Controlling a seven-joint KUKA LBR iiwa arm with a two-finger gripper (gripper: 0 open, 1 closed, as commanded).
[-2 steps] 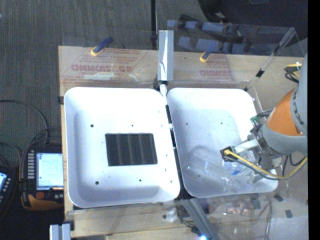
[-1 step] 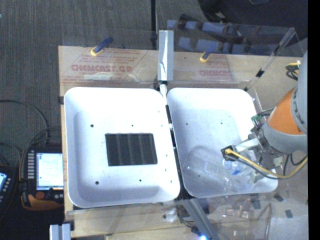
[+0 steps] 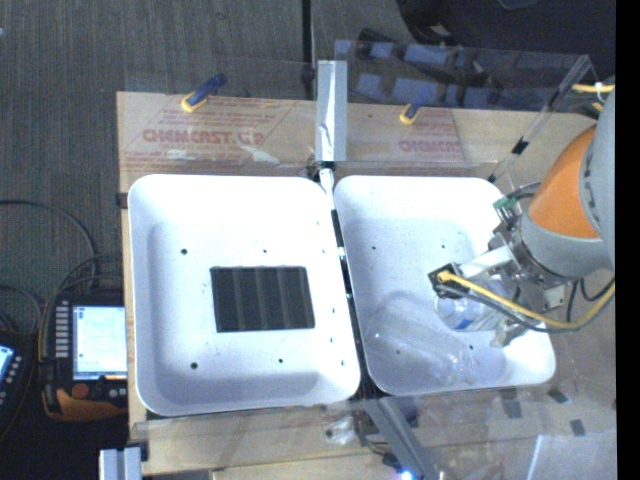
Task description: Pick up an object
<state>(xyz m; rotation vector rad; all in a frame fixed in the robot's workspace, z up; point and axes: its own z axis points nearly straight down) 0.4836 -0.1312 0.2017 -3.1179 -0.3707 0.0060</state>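
— Clear plastic bottle lies in the right bin, near its front. We log the gripper directly above it.

— Grip? We can't tell. Left bin holds a dark ridged mat.

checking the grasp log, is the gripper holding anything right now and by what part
Cannot be told. The gripper is low in the right bin, over a clear plastic bottle, but nothing visibly sits between its fingers.

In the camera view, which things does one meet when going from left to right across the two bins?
Left bin → dark ribbed tray → right bin → clear plastic bottle → gripper → arm's orange band.
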